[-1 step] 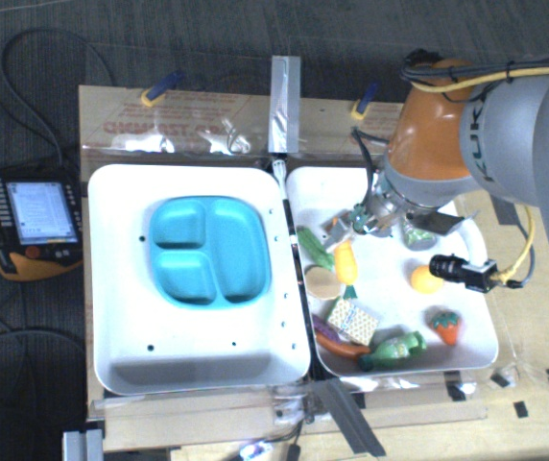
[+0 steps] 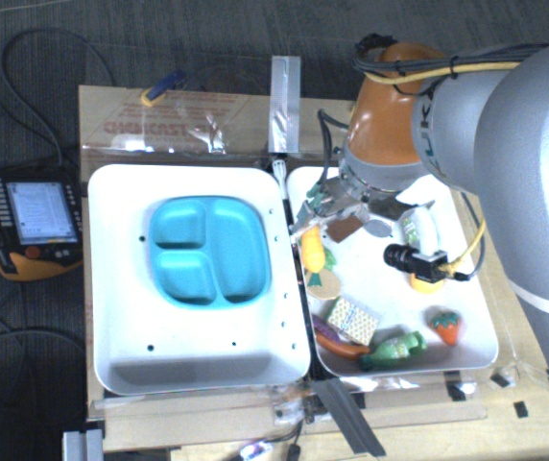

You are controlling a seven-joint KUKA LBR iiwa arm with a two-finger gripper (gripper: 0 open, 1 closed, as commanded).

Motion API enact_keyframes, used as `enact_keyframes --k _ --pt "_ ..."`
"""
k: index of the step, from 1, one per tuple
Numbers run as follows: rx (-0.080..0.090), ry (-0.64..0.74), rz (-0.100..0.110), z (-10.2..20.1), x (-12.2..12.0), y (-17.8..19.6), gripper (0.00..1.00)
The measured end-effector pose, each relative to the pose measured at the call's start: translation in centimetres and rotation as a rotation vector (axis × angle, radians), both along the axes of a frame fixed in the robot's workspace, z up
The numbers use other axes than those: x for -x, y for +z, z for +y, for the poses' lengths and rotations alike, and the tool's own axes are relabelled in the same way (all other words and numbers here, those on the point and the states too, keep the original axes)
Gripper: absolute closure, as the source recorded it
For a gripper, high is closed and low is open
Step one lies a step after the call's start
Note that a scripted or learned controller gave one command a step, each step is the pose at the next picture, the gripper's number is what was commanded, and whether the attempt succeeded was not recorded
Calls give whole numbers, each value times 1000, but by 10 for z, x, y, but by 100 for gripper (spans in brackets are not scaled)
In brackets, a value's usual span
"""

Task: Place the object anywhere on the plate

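Currently gripper (image 2: pixel 328 209) sits low in right bin (image 2: pixel 473 346), top-left corner; open or shut, can't tell. Likely obj: yellow toy (image 2: pixel 311 248) just below it, by bin's left wall. Prob light, stiff, slick plastic; grab across narrow middle. Plate (image 2: pixel 226 248) in left bin (image 2: pixel 126 353).

Solid turquoise all over the three-compartment plastic plate (image 2: pixel 207 251). Plain white on the shallow left bin (image 2: pixel 121 344) and the shallow right bin (image 2: pixel 476 334). Bright yellow on the long plastic toy piece (image 2: pixel 311 248). Cream-and-tan checks across the small square block (image 2: pixel 353 320). Red-orange with a green cap on the toy strawberry (image 2: pixel 446 326). Deep green on the lumpy plastic vegetable (image 2: pixel 394 349). Grey with an orange band on the robot arm (image 2: pixel 390 113). Orange-yellow and black around a pale screen on the handheld pendant (image 2: pixel 30 224).
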State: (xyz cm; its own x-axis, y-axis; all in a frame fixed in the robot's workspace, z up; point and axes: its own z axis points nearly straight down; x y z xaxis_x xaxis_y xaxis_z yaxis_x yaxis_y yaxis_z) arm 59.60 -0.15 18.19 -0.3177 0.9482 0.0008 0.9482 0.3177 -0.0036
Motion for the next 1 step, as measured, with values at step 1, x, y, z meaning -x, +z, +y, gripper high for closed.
enact_keyframes --k 1 --pt "0 0 0 0 0 0 0"
